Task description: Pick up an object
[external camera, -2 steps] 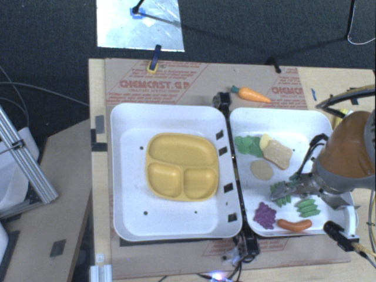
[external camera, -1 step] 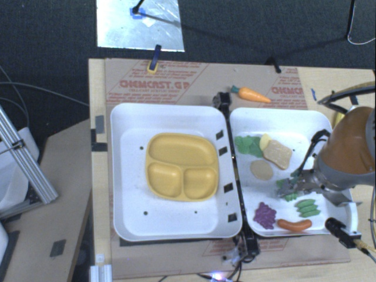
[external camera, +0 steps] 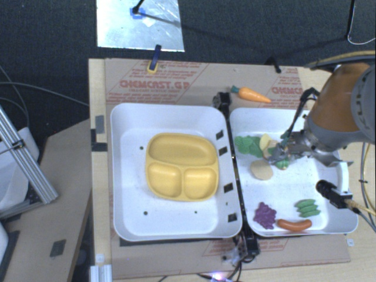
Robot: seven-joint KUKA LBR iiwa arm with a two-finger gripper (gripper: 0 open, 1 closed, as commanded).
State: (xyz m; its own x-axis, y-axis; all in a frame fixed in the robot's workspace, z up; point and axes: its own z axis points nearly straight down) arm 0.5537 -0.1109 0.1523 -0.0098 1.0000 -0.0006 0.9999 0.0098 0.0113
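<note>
A cardboard-covered bench (external camera: 176, 78) bears 2 white bins. The left bin (external camera: 126, 157) holds a yellow tray (external camera: 181, 166). The gripper (external camera: 281, 154) hovers low over toy vegetables (external camera: 249, 145) in the right bin (external camera: 294, 187); its state I cannot tell.

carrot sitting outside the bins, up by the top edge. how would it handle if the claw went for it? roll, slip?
The carrot looks like smooth moulded plastic, so probably stiff, light and a bit slippery. Its round tapered body lies on flat cardboard with no wall beside it, so a push would likely roll it in an arc. Gripping across the thick orange end seems safer than the narrow tip.
</note>
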